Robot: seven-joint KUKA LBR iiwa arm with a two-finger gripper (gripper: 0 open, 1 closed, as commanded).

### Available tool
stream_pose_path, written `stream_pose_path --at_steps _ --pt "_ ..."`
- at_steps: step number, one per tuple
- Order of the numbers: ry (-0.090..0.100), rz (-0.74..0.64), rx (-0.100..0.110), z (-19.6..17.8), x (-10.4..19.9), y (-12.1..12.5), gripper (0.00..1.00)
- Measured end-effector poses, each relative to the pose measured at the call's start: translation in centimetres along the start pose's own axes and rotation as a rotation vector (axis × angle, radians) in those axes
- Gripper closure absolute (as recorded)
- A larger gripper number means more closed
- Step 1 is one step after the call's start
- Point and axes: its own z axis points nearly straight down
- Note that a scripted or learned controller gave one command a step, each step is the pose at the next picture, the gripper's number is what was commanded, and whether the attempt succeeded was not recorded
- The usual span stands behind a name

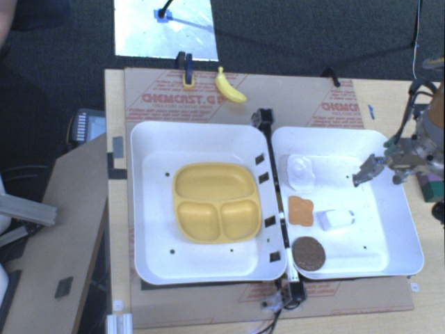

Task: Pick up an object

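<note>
Right bin [400,249]: I log an orange sponge [301,211], brown disc [309,253], white block [336,218]; pincer [379,169] above, state I cannot tell.

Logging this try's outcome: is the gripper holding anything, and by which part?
Nothing is held. The gripper hangs over the right white bin, nothing between its fingers.

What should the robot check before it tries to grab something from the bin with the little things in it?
1. Things to grab in the right bin: orange piece, brown disc, white block, clear cup: ok.
2. End effector over that bin, near its right side: ok.
3. Nothing between its fingers: ok.
4. Things lie apart: ok, though the orange piece and disc are close.
5. Height above the bin floor: cannot tell.
</note>
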Motion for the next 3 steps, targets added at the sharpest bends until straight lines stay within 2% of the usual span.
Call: stream_pose_path --at_steps 1,2,3 --pt "-0.002 -0.003 -0.01 -0.5 0.0 0.2 0.0" --pt "-0.001 -0.001 -0.008 3.6 -0.2 0.2 0.0" --pt "0.0 -0.001 -0.006 9.3 0.8 0.2 0.0"
